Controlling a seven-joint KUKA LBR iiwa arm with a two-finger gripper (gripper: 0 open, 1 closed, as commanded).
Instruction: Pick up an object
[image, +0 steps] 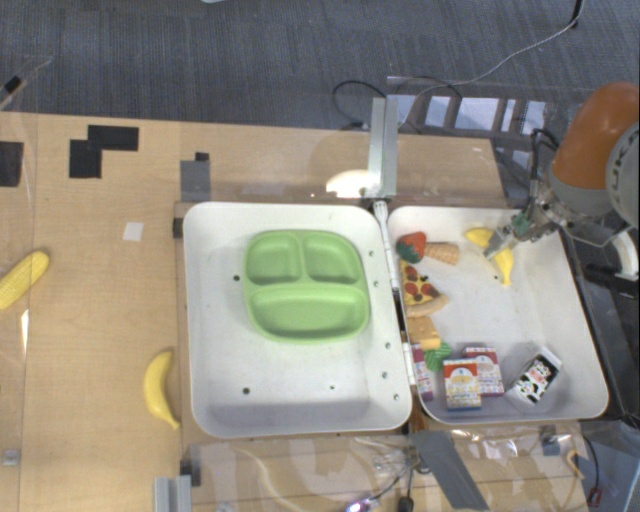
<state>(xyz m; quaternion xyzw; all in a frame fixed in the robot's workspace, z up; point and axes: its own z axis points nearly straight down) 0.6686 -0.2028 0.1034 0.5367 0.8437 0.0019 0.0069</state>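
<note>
My gripper (513, 233) hangs low over the far right part of the right bin (560, 330), at the end of the grey arm with the orange band (590, 140). Just left of it lies a small yellow toy banana (479, 238), and a second yellow piece (503, 267) lies directly below its tip. Whether it touches either one is too small to tell. Further left in the same bin are a strawberry (411, 244), a bread roll (446, 253) and a pizza slice (420, 289).
Small boxes (470, 378) and a black-and-white carton (537, 378) sit at the right bin's near edge. The left bin (215, 330) holds a green divided plate (305, 285). Two yellow bananas (160, 388) (22, 278) lie on the wooden bench at left.
</note>
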